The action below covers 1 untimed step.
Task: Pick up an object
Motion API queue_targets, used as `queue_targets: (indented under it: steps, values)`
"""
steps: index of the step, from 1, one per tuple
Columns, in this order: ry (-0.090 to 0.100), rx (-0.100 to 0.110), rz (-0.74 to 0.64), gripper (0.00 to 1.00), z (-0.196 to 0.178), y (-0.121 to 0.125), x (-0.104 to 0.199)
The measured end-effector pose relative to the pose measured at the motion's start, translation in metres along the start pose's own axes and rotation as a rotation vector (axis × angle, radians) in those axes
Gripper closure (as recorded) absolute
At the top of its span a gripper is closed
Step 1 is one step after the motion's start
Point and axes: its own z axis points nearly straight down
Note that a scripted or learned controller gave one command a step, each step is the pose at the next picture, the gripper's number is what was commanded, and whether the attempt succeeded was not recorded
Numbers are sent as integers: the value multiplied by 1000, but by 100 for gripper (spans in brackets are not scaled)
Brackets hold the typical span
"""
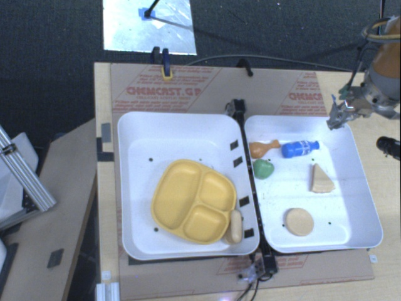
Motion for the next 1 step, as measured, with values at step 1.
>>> queue_targets:
  steps: [1]
  values:
    - [0,-1,0,100,-65,-2,-1]
